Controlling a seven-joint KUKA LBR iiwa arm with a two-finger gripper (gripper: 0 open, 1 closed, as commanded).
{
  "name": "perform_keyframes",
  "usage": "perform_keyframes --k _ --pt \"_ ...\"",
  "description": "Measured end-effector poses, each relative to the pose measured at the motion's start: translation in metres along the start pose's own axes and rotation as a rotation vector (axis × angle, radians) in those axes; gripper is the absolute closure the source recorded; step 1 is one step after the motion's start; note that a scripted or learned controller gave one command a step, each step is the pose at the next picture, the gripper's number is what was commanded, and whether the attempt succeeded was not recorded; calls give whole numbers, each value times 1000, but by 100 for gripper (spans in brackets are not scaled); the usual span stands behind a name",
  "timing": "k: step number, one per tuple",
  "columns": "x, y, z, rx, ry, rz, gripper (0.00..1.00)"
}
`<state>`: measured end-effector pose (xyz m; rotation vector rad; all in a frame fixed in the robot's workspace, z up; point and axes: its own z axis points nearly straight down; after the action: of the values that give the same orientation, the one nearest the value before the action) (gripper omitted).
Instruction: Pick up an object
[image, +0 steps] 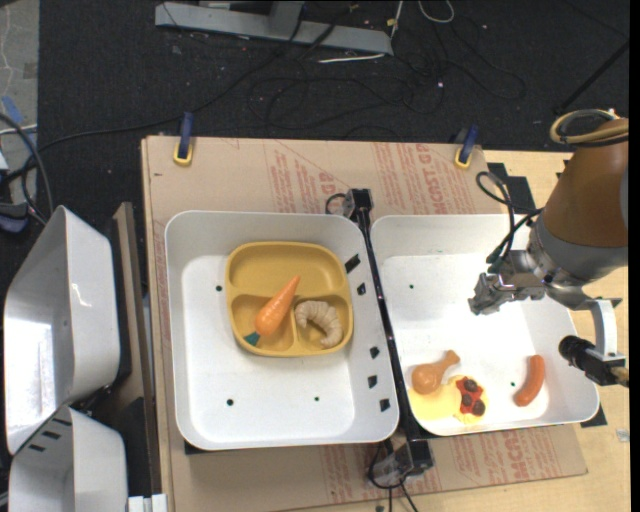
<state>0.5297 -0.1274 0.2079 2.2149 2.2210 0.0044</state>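
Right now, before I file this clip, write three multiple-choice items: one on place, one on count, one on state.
1. Where is the carrot?
A. on the yellow plate in the left bin
B. in the right bin
C. on the cardboard

2. How many food items lie in the right bin?
A. one
B. three
C. five

3. The gripper is
A. over the left bin
B. over the right bin, apart from the food
C. on the carrot

A: carrot lies across the plate.
B: drumstick, pizza slice, sausage.
B: it hangs above them.
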Motion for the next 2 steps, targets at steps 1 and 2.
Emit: perform_keyframes --k 1,2 --pt "0 2 -53 0 0 -1 100" --pt "42 9 -46 5 2 -4 100"
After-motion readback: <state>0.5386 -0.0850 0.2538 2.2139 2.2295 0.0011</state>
